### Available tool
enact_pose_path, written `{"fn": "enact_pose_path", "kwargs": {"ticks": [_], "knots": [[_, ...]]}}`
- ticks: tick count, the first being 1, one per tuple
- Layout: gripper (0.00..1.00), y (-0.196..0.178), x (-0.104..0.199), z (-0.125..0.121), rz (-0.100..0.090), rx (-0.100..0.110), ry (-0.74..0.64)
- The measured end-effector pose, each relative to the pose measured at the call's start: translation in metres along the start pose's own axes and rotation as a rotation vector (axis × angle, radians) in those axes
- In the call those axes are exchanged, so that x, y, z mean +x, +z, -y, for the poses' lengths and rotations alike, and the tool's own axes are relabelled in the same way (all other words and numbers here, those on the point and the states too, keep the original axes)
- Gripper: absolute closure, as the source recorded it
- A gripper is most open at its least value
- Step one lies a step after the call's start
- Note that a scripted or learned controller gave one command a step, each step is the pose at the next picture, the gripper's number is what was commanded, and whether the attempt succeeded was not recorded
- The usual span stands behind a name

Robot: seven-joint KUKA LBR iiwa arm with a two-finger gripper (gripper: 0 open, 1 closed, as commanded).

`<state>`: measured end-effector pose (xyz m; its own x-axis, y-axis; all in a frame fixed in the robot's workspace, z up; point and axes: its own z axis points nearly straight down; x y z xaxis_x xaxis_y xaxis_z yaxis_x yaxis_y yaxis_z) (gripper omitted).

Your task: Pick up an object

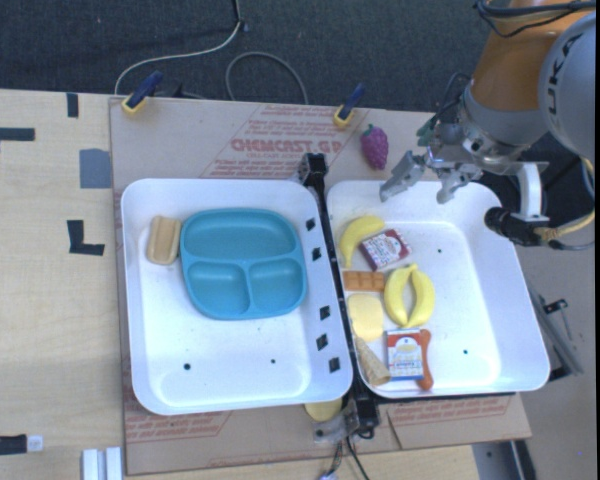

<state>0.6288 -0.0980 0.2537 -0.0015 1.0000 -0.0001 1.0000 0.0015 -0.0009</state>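
Note:
My gripper hangs open above the far rim of the right bin, its two fingers spread with nothing between them. Below and left of it in that bin lie a yellow banana piece, a small red and white packet, a bunch of bananas, an orange-brown bar, a pale yellow round piece, and a red and white pouch. A tan wedge lies at the bin's near left.
The left bin holds a blue divided plate and a tan bread piece. A purple grape bunch lies on the cardboard beyond the right bin. Black clips run along the divider between bins.

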Motion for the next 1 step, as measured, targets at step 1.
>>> {"fn": "enact_pose_path", "kwargs": {"ticks": [1], "knots": [[0.0, 0.1078, -0.0387, 0.0312, -0.001, 0.012, 0.005]]}}
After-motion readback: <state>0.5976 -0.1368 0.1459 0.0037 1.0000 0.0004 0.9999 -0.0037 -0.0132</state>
